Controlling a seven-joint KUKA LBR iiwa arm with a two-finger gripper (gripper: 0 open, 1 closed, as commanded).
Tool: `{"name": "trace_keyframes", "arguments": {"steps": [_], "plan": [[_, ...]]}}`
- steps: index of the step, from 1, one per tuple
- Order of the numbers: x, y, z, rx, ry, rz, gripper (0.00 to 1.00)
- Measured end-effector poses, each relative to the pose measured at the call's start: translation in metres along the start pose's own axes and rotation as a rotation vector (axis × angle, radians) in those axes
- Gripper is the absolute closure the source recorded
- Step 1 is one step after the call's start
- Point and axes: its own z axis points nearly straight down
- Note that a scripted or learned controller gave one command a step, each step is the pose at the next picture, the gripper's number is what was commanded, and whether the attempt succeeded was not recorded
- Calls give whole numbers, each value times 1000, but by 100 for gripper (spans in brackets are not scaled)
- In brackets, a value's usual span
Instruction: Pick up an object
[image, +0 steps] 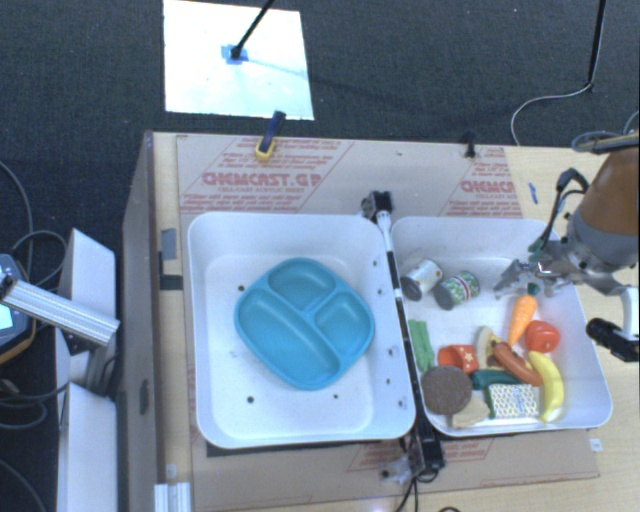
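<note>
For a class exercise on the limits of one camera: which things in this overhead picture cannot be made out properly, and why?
- Claw: small and dark over the right bin; open or shut, cannot tell.
- Arm: cut off by the right edge.
- Food heap beside the banana: pieces overlap, so some are part hidden.
- Tins: labels too small to read.

Bench (300, 165): brown board with red lettering, set on dark carpet.
Left bin (215, 260): white, shallow, resting on the board, touching the right bin along the middle seam.
Right bin (590, 385): white, shallow, alongside.
Yellow clamp (266, 148): at the board's far edge.
</note>
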Motion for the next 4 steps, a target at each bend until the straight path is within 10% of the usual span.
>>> {"name": "trace_keyframes", "arguments": {"steps": [1, 2, 4], "plan": [[0, -24, 46, 0, 0, 0, 0], [1, 80, 31, -5, -1, -4, 0], [51, -44, 46, 0, 1, 0, 0]]}}
